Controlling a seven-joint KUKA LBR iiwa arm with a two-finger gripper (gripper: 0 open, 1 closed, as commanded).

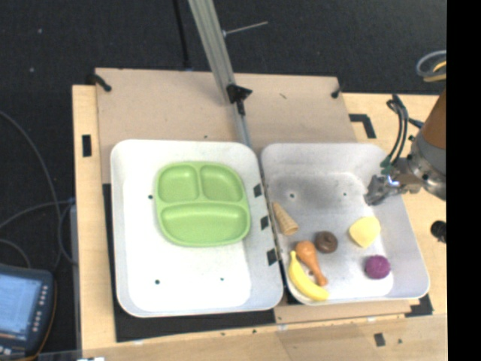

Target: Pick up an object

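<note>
In the left bin (135, 277) sits a green divided plate (202, 204). In the right bin (413, 269), the cone (284, 217) points toward 11 o'clock; the banana (307, 282) runs 11 to 4. A yellow block (364, 231) lies at 7 o'clock just below my jaws (378, 189); I cannot tell their width.

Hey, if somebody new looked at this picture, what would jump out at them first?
Probably the green divided plate, alone in the left bin. Next, the toy food clustered at the right bin's near edge: banana, purple ball, yellow piece. The gripper hovers just above that yellow piece.
</note>
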